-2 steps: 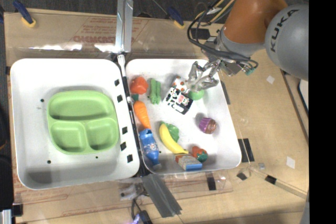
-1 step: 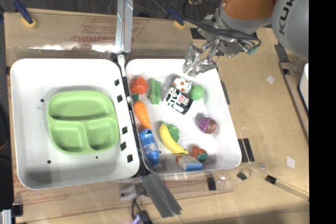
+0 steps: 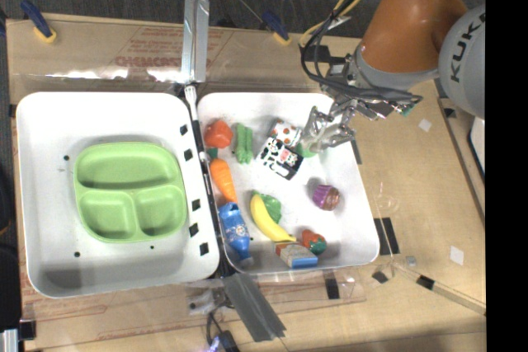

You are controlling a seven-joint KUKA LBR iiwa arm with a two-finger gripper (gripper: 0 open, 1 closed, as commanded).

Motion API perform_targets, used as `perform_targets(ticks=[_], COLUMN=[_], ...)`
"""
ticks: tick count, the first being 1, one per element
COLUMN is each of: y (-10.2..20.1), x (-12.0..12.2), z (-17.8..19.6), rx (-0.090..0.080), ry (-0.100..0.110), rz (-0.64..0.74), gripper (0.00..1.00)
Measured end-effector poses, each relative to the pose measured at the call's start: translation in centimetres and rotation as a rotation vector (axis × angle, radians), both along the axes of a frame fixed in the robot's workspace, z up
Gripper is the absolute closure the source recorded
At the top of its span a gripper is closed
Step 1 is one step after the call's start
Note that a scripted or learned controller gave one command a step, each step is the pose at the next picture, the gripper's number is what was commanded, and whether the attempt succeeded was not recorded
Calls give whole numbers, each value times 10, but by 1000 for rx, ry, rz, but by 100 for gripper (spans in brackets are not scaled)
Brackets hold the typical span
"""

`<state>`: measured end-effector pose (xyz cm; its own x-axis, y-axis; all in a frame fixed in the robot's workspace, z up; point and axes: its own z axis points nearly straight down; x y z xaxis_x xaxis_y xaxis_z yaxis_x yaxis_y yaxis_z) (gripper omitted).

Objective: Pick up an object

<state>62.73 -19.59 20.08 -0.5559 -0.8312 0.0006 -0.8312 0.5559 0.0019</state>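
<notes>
My gripper (image 3: 327,131) hangs over the upper right part of the right bin (image 3: 363,218), just right of a black, white and red patterned box (image 3: 280,152). A small pale green bit (image 3: 308,147) shows at the gripper's lower left edge; I cannot tell whether it is held. Lower in this bin lie a purple object (image 3: 325,196), a yellow banana (image 3: 266,218), a blue bottle (image 3: 234,231), an orange carrot (image 3: 221,179), a green piece (image 3: 244,143) and a red-orange object (image 3: 218,133).
The left bin (image 3: 41,260) holds a green divided tray (image 3: 129,192). A small red and green item (image 3: 313,241) and a white and blue block (image 3: 297,258) lie near the right bin's front wall. A metal bar (image 3: 195,37) stands behind the bins' shared edge.
</notes>
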Motion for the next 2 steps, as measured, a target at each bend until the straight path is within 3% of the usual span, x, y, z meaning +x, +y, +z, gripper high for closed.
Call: perform_targets(ticks=[1, 2], y=[67, -6], x=[31, 29], z=[20, -28], rx=[2, 0], ry=[-5, 0], rz=[-60, 49], gripper=[100, 100])
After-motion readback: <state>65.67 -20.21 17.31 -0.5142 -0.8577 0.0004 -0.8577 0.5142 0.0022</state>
